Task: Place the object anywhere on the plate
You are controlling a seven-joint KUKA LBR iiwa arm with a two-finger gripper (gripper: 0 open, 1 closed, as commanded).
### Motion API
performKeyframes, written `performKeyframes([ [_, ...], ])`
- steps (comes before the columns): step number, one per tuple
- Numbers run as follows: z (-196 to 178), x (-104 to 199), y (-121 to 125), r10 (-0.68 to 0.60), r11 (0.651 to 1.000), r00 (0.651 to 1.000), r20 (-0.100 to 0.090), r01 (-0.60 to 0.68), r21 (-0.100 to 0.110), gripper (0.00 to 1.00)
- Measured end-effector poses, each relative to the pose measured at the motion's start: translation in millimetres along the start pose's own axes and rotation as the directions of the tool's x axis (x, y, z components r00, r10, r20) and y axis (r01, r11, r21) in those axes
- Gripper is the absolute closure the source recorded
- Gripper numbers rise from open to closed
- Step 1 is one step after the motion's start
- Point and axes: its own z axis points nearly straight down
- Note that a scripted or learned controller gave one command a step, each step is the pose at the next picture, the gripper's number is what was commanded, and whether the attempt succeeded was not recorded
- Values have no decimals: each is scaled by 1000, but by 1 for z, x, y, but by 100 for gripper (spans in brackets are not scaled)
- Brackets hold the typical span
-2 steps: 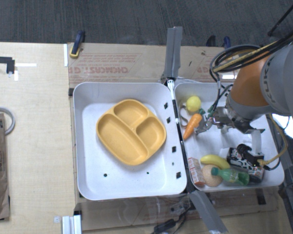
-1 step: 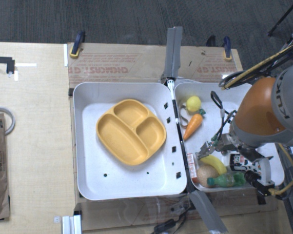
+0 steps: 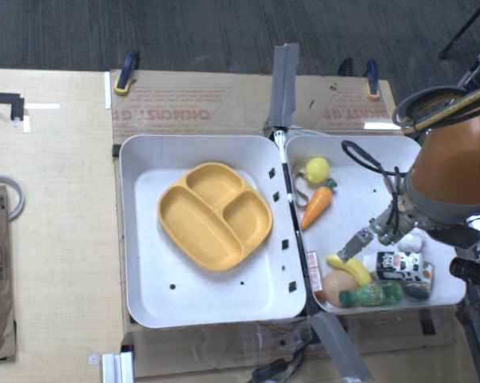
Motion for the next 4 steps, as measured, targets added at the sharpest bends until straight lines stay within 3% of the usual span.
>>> performKeyframes([
  [2, 0, 0, 0, 0, 1000, 1000, 0, 0, 0, 0],
  [3, 0, -4, 2, -283, 959, 959, 1, 283, -1, 0],
  [4, 0, -38, 62, -143, 990, 990, 1, 143, 0, 0],
])
